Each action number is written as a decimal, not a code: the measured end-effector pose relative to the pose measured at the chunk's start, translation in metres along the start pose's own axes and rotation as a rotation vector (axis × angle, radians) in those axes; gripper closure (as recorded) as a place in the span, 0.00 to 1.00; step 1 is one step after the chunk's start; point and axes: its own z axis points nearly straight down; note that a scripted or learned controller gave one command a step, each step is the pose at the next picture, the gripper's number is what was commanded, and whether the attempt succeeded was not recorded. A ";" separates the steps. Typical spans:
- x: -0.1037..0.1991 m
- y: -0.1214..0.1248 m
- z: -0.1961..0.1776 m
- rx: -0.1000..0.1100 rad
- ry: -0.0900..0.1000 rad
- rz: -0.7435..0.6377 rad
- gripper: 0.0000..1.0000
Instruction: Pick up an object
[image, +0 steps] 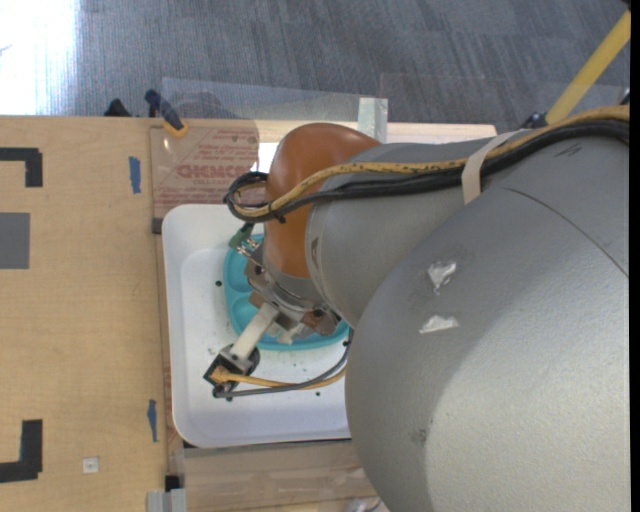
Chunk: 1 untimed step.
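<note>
The gripper (293, 322) sits low in the white bin (192, 340), over a turquoise dish-like object (236, 290) lying toward the bin's 12 o'clock side. The wrist hides the gripper, so I cannot tell whether it is apart or together. A good pick would likely centre on the turquoise rim, close firmly, then lift straight. Red print on the clear plastic sheet (205, 165) at 11 o'clock is too blurred to read.
</note>
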 end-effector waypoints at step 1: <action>0.001 -0.001 -0.011 0.001 0.000 -0.005 1.00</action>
